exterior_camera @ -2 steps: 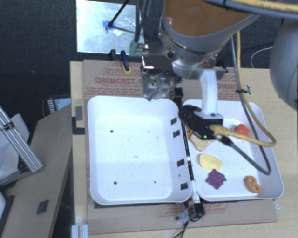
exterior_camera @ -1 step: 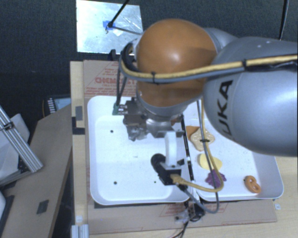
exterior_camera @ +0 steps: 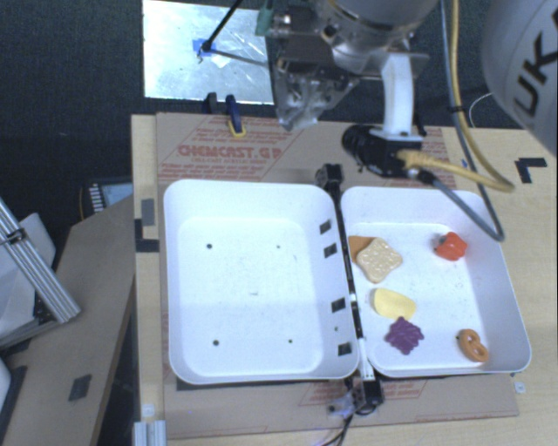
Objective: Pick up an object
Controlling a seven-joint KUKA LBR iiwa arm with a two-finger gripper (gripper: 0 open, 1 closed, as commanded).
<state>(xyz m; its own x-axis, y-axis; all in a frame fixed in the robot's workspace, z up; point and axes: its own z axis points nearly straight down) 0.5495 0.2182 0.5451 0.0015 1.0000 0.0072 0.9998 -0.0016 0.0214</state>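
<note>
Diagonally, pretzel (exterior_camera: 472,345) – long axis upper-left to lower-right, right bin (exterior_camera: 506,287).

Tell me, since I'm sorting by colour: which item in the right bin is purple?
The grape cluster, lying near the front of the right bin. The others are tan, yellow, red or orange-brown; the grape cluster alone is purple.

The arm (exterior_camera: 366,26) is cut off by the top edge; the gripper (exterior_camera: 301,104) is blurred, its fingers indistinct
</note>
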